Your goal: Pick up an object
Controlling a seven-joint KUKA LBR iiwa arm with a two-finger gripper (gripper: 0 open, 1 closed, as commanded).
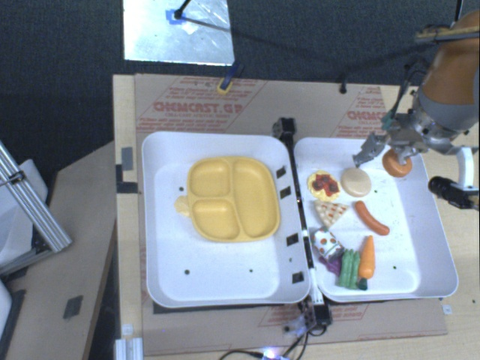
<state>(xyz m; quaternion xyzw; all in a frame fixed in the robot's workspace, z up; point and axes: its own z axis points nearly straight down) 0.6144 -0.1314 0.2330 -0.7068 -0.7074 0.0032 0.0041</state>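
Cardboard reading "CHEMCAST" [197,106] is covering the counter [90,178] under both bins. We are seeing the claw [386,150] hanging over the right bin [431,238], gripping an orange, doughnut-like toy [397,163], probably light, stiff and smooth; we are judging its rim the best hold.

I am looking at a robotics lab bench: 2 white bins [225,291] sit on a protective cardboard sheet [202,103] printed with a brand name. Aluminium framing [30,208] stands at the left, cables [300,47] cross dark carpet [60,66], and plastic toy food [352,253] fills 1 bin.
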